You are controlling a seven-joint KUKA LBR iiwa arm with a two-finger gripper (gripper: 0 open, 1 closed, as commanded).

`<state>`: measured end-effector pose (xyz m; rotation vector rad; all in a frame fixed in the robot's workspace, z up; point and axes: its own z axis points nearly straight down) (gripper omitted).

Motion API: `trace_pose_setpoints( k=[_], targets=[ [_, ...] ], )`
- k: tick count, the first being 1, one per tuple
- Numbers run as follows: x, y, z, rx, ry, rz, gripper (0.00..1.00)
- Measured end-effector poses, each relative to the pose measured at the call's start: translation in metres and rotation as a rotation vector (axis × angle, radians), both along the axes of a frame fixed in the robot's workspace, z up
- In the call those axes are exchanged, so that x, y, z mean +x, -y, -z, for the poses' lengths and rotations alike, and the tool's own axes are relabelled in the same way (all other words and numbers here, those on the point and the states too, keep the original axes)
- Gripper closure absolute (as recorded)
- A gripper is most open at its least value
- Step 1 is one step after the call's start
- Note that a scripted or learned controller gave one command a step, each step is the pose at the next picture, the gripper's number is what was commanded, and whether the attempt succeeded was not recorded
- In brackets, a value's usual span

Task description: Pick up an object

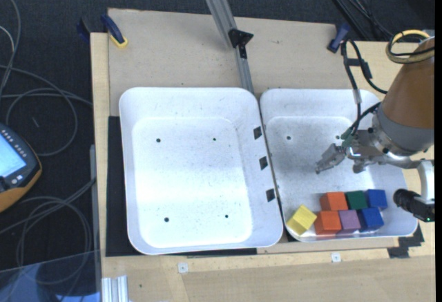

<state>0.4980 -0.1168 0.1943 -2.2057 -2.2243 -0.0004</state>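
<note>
Several small blocks cluster along the near edge of the right bin [304, 110]: a yellow block [301, 219], two orange ones [333, 201] [328, 222], a green one [356, 199], a purple one [350, 220] and two blue ones [376, 197] [371, 219]. My gripper [340, 167] hangs over the middle of that bin, just behind the cluster and a little above it. Its fingers [324, 164] are spread apart, open, with nothing between them.
The left bin [138, 104] lies beside the right one, with a black-tabbed divider edge [264, 162] between them. A slanted metal rail [219, 7] crosses the back of the bench. Blue clamps [114, 31] [339, 36] hold the board's far corners. Cables [359, 69] hang by the arm [411, 104].
</note>
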Motion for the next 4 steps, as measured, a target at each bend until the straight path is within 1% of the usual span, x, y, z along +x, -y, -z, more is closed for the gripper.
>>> trace_pose_setpoints(
  k=[1,2,3,4],
  targets=[
    [-0.017,0.061,0.096,-0.006,0.009,0.015,0.0],
    [0.004,-0.018,0.095,-0.002,0.008,0.0,0.0],
    [0.081,0.005,0.094,-0.009,0.014,0.005,0.0],
    [-0.009,0.013,0.095,-0.003,-0.002,0.013,0.0]
  ],
)
